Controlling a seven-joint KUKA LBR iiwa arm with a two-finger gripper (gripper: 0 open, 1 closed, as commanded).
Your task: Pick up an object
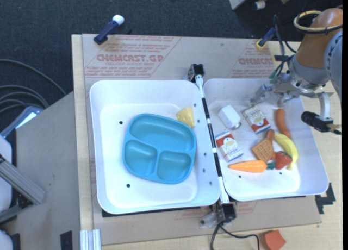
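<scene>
The right bin (310, 183) holds several toy foods: a white block (229, 116), a small red-and-white carton (255, 119), a second carton (229, 147), a carrot (250, 166), a waffle piece (263, 149), a banana (287, 147), a sausage (280, 121) and a red strawberry (281, 160). My gripper (270, 98) hangs over the bin's far side, just above the first carton and left of the sausage. Its fingers look spread, with nothing between them. A yellow cheese wedge (186, 116) lies in the left bin (103, 135).
A blue divided plate (159, 148) fills the middle of the left bin. A blue-and-white marker (109, 29) lies at the bench's far left corner. An orange block (274, 239) sits in front of the bins. Cables run at the left.
</scene>
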